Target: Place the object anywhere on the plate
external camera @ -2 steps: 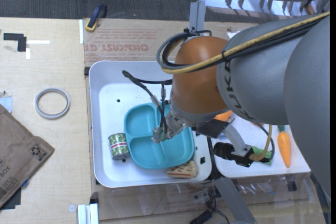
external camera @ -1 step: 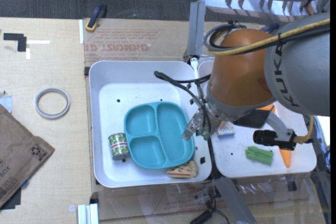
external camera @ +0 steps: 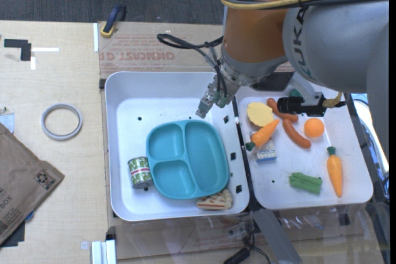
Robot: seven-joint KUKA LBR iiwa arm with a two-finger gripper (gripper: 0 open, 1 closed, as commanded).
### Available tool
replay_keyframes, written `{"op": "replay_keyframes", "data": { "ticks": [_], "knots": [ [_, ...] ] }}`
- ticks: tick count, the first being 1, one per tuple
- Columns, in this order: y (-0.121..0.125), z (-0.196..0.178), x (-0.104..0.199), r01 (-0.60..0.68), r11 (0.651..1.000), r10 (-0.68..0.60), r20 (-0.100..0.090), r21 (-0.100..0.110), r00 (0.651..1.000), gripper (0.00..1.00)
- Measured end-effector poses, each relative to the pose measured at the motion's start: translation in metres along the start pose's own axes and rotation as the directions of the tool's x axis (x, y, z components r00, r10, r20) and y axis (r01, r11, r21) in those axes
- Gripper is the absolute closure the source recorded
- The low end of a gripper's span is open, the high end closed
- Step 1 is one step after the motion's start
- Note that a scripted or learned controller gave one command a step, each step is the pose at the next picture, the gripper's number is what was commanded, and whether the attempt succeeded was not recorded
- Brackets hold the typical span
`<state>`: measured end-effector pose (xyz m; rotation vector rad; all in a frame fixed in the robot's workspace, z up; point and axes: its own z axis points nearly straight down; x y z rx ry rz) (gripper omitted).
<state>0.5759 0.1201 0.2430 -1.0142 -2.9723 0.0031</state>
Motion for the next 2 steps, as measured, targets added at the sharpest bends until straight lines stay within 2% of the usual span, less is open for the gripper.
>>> {"op": "replay_keyframes", "data": {
  "ticks": [1,2],
  "knots": [
    [0.000,-0.008,-0.001,0.001,1.000,-0.001,0.001,0.001,1.000,1.00],
    [-0.032,0.124,0.072,0.122,0.993,-0.122,-0.005,-0.002,0.993,1.00]
  ]
}}
